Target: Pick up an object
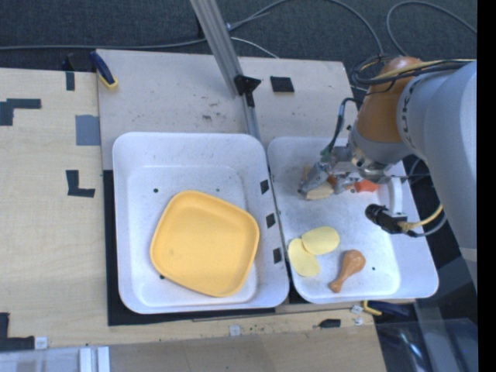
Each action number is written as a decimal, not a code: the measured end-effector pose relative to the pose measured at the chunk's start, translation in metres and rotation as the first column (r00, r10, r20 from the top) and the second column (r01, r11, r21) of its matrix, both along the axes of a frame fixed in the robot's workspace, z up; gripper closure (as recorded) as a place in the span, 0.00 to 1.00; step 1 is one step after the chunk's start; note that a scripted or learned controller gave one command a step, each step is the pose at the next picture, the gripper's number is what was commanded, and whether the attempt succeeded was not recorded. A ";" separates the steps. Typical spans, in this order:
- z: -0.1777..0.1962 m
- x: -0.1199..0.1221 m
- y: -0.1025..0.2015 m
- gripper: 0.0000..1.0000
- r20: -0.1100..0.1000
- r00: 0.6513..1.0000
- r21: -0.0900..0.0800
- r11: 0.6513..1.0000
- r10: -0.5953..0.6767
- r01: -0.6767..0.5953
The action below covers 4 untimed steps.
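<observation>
My gripper (314, 182) is low over the back of the right bin (403, 281), reaching in from the right. A small tan piece (318, 194) lies right under its tip, with a bit of orange-red (335, 183) beside it; the gripper's body hides how they meet. Nearer the front of the same bin lie two pale yellow slices (320, 239) (303, 258), overlapping at their edges. A brown toy drumstick (347, 270) lies just right of them. A yellow square plate (204, 242) lies in the left bin (132, 169).
A slanted metal post (225, 45) rises behind the bins. Black cables (403, 222) loop off the wrist over the right bin's right side. A narrow wall (271, 208) separates the two bins.
</observation>
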<state>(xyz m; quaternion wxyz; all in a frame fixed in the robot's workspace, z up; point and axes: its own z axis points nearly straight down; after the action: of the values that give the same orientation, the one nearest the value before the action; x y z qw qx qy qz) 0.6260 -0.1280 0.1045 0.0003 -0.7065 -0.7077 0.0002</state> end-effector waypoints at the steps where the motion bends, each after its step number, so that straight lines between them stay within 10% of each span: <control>1: 0.054 0.009 -0.006 1.00 0.004 1.000 -0.001 1.000 -0.001 0.001; 3: 0.146 0.014 -0.012 1.00 0.003 1.000 0.000 1.000 -0.001 0.001; 4: 0.131 0.010 0.041 1.00 0.000 1.000 0.001 1.000 0.003 -0.003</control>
<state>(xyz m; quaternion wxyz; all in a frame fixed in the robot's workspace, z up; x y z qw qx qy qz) 0.6358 -0.0868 0.2358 0.0007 -0.7056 -0.7086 0.0001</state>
